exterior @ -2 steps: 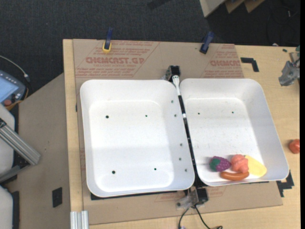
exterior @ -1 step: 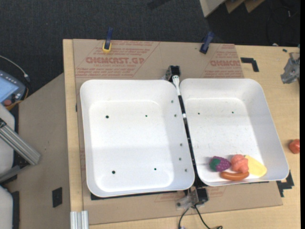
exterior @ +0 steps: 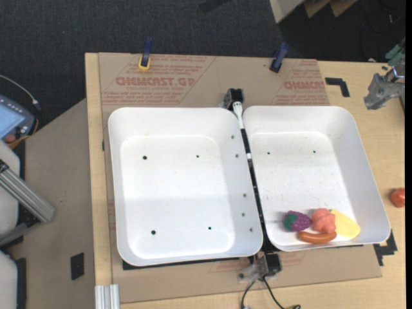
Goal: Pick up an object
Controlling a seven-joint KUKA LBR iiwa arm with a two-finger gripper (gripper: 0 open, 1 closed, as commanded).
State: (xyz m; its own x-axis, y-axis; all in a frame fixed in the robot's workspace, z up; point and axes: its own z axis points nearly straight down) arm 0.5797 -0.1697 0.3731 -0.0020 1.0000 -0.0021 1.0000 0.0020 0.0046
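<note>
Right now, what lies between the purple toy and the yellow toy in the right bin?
In the camera view, a pink-orange toy lies between the purple toy and the yellow toy, with an orange sausage just below it.

a grey metal part at the right edge was cut off, too little of it in view to tell what it was. an orange thing on the bench was clipped by the same edge. the toys overlapped, their shapes partly hidden by each other.
</note>
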